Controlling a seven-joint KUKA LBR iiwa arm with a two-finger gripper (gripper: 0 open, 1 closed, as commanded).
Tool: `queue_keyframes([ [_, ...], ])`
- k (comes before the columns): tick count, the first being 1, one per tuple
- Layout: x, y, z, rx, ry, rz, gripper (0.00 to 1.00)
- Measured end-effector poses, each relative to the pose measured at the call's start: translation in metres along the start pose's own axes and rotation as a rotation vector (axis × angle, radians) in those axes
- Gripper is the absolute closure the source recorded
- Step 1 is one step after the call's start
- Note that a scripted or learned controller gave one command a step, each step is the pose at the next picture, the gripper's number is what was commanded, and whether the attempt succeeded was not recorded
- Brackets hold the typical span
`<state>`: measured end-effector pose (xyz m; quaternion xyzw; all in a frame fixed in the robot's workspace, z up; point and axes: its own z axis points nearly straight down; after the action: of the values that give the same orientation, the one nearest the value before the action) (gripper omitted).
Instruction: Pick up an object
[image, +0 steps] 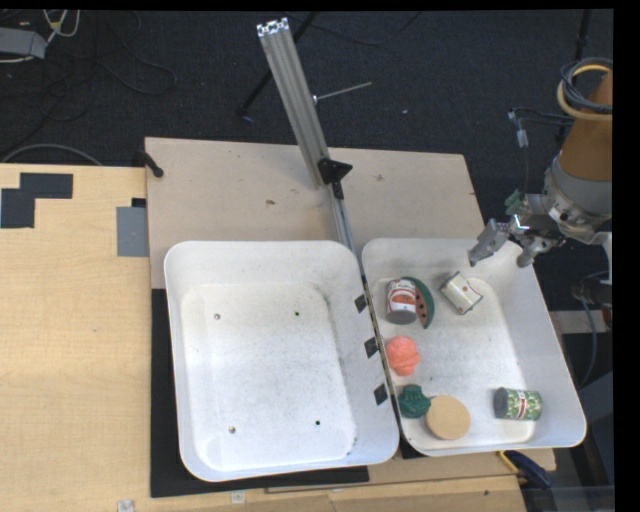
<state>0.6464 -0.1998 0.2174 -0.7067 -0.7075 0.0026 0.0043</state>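
While the arm hangs over the far right corner of the right bin, its claw sits above the bin's upper rim with both fingers spread apart and nothing between them. So the step in hand looks like the approach: no object has been chosen by contact yet.

All the candidates lie in the right bin. Nearest the claw is a small white box, tilted and lying on the bin floor just below it. Further left stands a red and white can touching a dark green curved piece. Below these rest a pink ball, a dark green lump beside a tan disc, and a green can lying on its side near the lower right corner. The left bin carries nothing to grasp.

Next, I judge, the claw should drop toward the box, line its fingers across the short sides, then close and lift.
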Motion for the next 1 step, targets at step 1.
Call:
queue_keyframes([
  [1, 0.0004, 0.0009, -0.0031, -0.004, -0.002, -0.004, 0.0],
])
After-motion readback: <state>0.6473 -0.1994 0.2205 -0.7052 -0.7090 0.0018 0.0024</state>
